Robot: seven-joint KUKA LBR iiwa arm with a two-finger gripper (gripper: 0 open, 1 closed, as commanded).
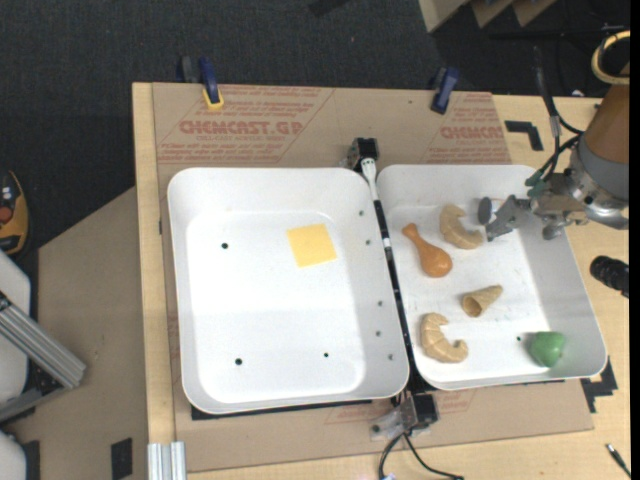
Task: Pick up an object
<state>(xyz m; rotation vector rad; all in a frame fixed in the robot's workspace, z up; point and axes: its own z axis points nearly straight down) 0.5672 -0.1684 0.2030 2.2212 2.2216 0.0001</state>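
Observation:
The right bin holds several items. A tan croissant-like piece is near its middle top, and an orange-brown drumstick lies left of it. A small tan cone and a curled tan pastry are lower down. A green lump sits in the front right corner. A yellow square slice lies in the left bin. My gripper hovers open just right of the croissant-like piece, with nothing between its fingers.
The bins sit side by side on a cardboard sheet, joined by a black hinge strip. Blue clamps hold the sheet's far edge. Cables run past the arm at the right.

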